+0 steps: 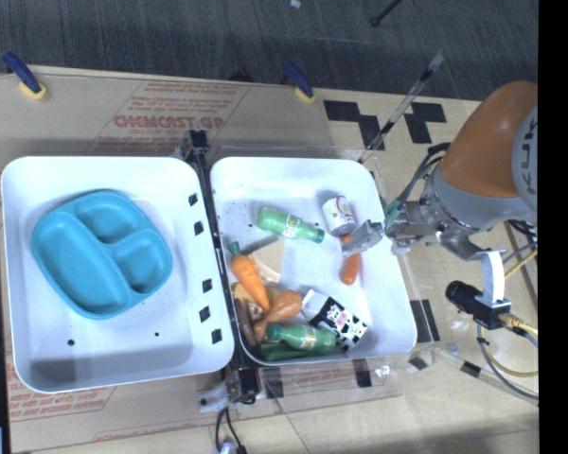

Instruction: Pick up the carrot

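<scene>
The fingers [362, 237] are too blurred to tell whether they are spread or pinching. The carrot [350, 267] hangs or lies just below them in the right bin [388, 291]. A small can [338, 214] stands just beside, a green bottle [290, 224] further left.

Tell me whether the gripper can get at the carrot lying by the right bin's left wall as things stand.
Probably yes. The carrot lies uncovered on top, open from above. The gripper sits across the right bin, near a small orange piece. The bin's left wall and the crowded items beside the carrot may hamper the fingers.
</scene>
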Robot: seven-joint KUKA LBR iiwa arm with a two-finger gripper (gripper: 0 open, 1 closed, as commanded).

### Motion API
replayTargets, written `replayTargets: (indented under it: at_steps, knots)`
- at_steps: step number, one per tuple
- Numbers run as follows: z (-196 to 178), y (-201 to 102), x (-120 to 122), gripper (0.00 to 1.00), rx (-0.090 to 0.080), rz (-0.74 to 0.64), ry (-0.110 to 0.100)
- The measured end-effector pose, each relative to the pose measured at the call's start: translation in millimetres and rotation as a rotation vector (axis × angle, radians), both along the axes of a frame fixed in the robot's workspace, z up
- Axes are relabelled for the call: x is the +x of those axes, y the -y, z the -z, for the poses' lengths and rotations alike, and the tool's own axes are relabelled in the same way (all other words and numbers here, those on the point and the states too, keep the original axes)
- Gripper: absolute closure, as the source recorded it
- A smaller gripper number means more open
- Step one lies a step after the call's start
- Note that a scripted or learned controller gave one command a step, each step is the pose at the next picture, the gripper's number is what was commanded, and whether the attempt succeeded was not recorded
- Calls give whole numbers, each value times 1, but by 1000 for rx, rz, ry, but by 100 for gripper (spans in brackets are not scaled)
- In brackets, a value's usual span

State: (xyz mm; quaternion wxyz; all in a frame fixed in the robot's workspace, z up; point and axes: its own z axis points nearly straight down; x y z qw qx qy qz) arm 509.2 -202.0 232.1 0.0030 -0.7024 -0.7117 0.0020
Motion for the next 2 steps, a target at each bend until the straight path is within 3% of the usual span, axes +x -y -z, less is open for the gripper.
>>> replayTargets:
  at_steps: [1, 2]
  knots:
    - [138, -59, 1, 0, 3, 277, -8]
    - [139, -107, -31, 0, -2, 446, 6]
